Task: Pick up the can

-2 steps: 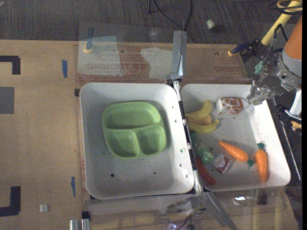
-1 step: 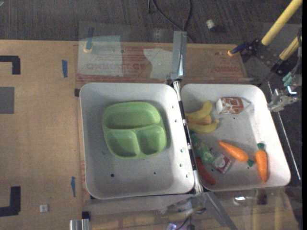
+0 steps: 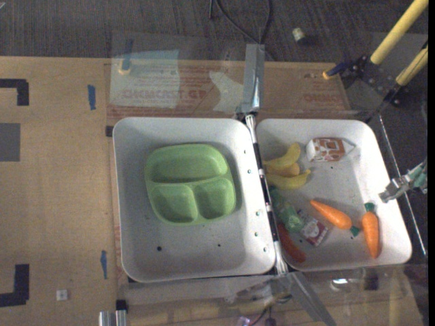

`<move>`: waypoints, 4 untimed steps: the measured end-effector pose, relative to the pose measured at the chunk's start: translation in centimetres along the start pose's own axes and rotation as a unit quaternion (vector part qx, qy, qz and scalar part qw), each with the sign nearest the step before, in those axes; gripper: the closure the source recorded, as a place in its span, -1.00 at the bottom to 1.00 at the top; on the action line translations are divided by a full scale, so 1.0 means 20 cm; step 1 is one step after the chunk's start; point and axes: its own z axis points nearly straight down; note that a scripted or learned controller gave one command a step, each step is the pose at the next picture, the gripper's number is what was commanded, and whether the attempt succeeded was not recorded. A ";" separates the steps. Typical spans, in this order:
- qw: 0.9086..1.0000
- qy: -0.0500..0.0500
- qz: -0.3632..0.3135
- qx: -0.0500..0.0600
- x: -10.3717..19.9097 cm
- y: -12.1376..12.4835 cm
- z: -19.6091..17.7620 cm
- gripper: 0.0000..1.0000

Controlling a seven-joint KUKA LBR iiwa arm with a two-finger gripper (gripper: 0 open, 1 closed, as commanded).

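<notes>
Can: the small red and white can [image 3: 315,231] lies on its side near the front of the right bin [image 3: 392,250], between a green packet [image 3: 291,217] and an orange carrot [image 3: 332,214].
Neighbours: two bananas [image 3: 288,168], a white carton [image 3: 327,149], a second carrot [image 3: 370,232] and a red pepper [image 3: 291,244] crowd the same bin, likely as clutter to test the pick.
Left bin: the left bin [image 3: 132,202] holds a green divided plate [image 3: 191,183].
Claw: the claw [image 3: 402,184] sits at the right bin's right rim, well apart from the can; I cannot tell its state.
Table: the table [image 3: 54,202] carries both bins.
</notes>
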 end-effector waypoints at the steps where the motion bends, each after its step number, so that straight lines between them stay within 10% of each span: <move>1: 0.999 0.000 -0.050 0.000 -0.06 -0.01 0.09 1.00; 2: 0.999 -0.002 0.049 -0.002 -0.07 -0.02 0.02 1.00; 4: 0.958 -0.001 -0.285 -0.001 -0.06 -0.01 0.13 1.00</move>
